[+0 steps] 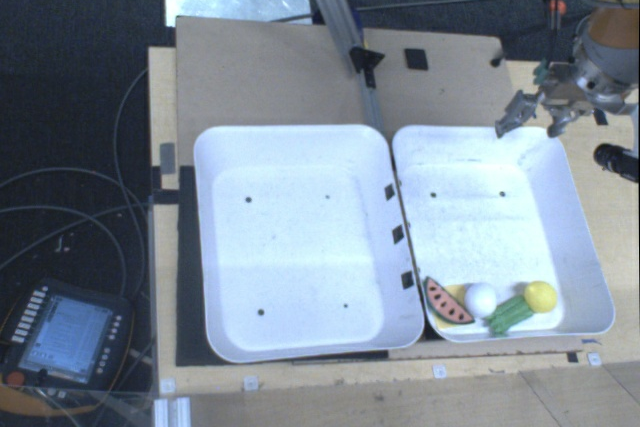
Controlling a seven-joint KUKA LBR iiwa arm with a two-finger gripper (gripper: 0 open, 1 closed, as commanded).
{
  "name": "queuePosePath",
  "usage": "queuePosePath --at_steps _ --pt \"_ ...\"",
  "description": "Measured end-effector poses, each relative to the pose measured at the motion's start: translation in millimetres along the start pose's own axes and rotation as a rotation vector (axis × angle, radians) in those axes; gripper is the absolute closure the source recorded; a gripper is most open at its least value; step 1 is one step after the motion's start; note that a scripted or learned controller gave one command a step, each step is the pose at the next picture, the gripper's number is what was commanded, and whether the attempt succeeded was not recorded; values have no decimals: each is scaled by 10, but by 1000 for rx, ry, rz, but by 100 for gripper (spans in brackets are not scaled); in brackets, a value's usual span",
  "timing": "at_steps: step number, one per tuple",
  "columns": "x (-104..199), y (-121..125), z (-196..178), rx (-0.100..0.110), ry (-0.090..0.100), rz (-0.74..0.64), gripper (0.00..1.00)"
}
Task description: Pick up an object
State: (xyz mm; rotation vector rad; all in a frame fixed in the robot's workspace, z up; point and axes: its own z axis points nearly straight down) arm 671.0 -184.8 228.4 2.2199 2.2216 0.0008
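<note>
Gripper (535,115) open, empty, over right bin's (575,205) far corner. Melon slice (447,301), ball (481,298), green toy (510,313), lemon (541,295) along its near wall.

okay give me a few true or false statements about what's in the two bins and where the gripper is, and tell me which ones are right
1. The toys lie in the right bin. True.
2. The watermelon slice sits at the far edge of its bin. False: it lies at the near edge, by the inner corner.
3. The white ball lies between the watermelon slice and the green toy. True.
4. The gripper holds the yellow ball. False: the gripper hangs at the right bin's far edge with nothing between its fingers; the yellow ball lies in the bin.
5. The green toy is in the left bin. False: it is in the right bin, touching the yellow ball.
</note>
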Motion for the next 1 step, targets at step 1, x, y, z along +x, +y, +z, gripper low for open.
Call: queuePosePath --at_steps 1 --pt "0 4 -111 -2 -1 -1 100"
